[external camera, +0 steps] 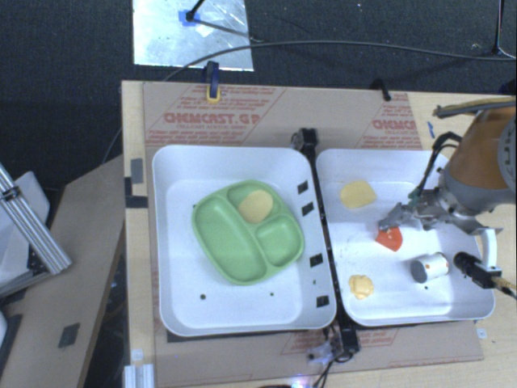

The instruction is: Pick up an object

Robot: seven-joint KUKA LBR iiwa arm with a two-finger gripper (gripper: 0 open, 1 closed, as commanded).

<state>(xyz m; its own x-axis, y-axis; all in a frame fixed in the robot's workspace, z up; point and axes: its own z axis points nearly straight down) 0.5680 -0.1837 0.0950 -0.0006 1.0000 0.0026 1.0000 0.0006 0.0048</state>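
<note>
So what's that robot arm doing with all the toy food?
It's trying to pick something up. Its pincer is low in the right bin, just above a red piece. Two yellow pieces and a white-and-grey cylinder lie nearby. In the left bin, a green tray holds another yellow piece.
</note>
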